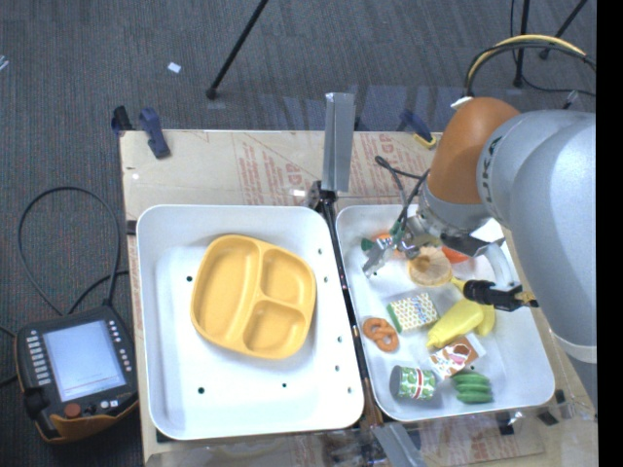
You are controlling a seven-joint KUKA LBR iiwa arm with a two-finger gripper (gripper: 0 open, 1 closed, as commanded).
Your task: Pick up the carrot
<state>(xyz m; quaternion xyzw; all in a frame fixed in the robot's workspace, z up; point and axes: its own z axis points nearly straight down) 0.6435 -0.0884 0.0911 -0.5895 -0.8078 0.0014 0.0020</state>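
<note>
A black handheld control pendant (pixel 76 366) lies off the bench's left edge. In the left shallow white bin (pixel 165 241) sits a yellow three-compartment plastic plate (pixel 255 296). The right white bin (pixel 531 373) holds an orange pretzel-shaped ring (pixel 381 333), a patterned green-and-white packet (pixel 413 311), a small printed can (pixel 415 383), a yellow wedge-shaped toy (pixel 456 325) and a green ridged piece (pixel 472 387). The jaws (pixel 382 253) hang low at that bin's upper left (how wide cannot be told), beside an orange sliver (pixel 383 237), seemingly the carrot, mostly hidden.
</note>
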